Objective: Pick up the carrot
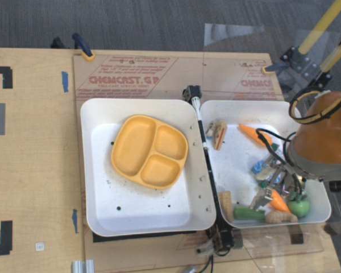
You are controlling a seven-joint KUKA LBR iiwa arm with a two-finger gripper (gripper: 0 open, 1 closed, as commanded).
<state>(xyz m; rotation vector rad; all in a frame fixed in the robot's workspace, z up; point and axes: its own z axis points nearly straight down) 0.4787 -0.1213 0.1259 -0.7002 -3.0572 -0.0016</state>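
The arm's bulky orange-banded wrist [325, 131] covers the right side of the right bin [233, 152] and is cut off by the picture's edge. Below it, the gripper [271, 187] is a tangle of metal, blue parts and black cable, and I cannot tell whether it is apart, together or clamped on anything. It hangs low over the cluttered near right corner of that bin.

The carrot [249, 131], smooth, orange and tapered, lies near the bin's far wall, apart from the gripper. A black cable loop crosses its right end. A second orange piece [280, 202], short and glossy, sits just beside the gripper's lower end, partly hidden by it; its full shape is hard to make out.

Around this piece lie a round green fruit [300, 208], a knobbly tan root [278, 216] and a long green vegetable [249, 213]. A small brown object [219, 134] by the bin's far left corner is too blurred to name.

The left bin [102, 209] holds a matte yellow plate [149, 151] with three rounded compartments
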